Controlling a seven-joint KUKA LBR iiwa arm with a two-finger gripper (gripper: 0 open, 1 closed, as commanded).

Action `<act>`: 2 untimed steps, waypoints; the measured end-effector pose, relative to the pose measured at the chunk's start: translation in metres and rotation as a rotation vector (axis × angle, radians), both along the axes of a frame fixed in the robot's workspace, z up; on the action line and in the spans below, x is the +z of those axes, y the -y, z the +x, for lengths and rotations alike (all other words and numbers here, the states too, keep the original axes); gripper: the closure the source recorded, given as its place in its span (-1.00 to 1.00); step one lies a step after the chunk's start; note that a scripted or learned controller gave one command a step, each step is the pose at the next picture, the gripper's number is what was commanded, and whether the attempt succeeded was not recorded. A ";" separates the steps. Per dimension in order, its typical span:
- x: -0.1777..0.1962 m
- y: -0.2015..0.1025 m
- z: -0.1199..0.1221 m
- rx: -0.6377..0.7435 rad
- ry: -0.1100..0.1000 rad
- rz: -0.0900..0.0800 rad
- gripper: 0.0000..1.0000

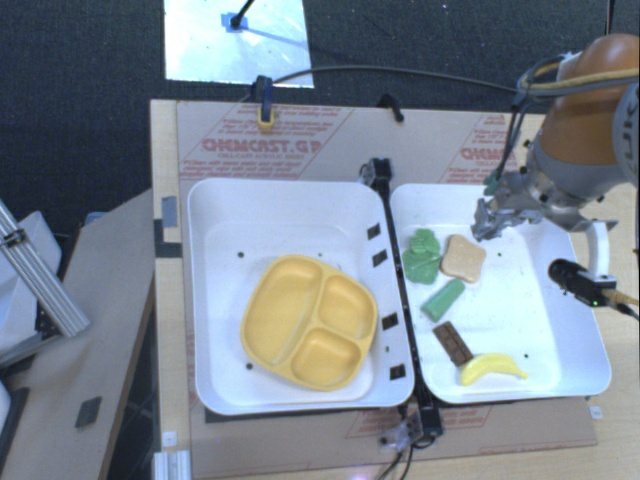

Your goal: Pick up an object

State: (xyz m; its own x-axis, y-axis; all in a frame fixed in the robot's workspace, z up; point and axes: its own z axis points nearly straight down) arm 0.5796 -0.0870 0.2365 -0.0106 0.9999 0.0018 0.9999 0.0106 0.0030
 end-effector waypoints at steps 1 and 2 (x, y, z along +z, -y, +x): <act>-0.002 -0.043 0.000 -0.003 -0.002 -0.001 1.00; -0.014 -0.093 0.000 -0.002 -0.002 -0.001 1.00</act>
State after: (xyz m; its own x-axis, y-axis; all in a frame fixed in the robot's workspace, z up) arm 0.5796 0.0058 0.2223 -0.0086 1.0000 0.0011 1.0000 0.0086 0.0006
